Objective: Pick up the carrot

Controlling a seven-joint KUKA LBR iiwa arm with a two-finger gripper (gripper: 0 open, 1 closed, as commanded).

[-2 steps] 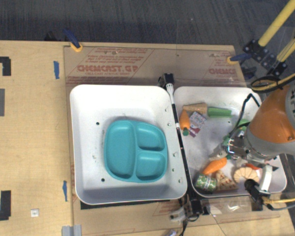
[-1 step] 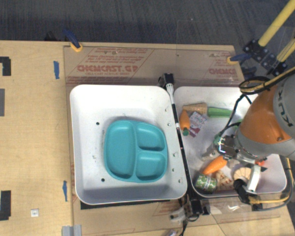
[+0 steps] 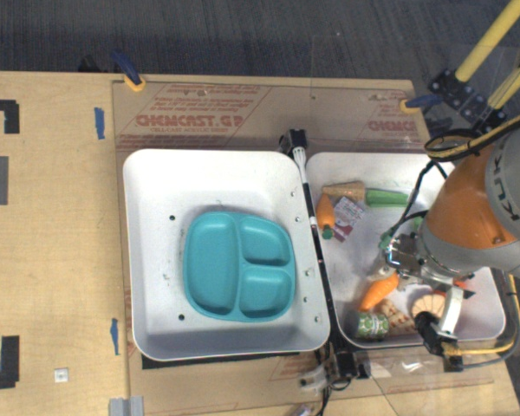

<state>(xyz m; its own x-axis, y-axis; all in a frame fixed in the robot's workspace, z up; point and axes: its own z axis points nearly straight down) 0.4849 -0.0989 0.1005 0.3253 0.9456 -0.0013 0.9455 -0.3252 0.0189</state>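
Currently, the carrot (image 3: 378, 292) lies in the right bin (image 3: 494, 321), touching the end effector (image 3: 397, 276). You cannot tell the end effector's state, so no grasp is confirmed. Judge grasping and lifting as outstanding.

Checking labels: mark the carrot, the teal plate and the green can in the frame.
Orange tapered carrot (image 3: 377, 292): camera view, mid-body, right bin.
Teal three-compartment plastic plate (image 3: 239, 266): camera view, central divider ridge, left bin.
Small green can (image 3: 373, 324): camera view, on its side wall, right bin.

A teal divided plate (image 3: 240, 266) lies in the left bin (image 3: 147, 232).
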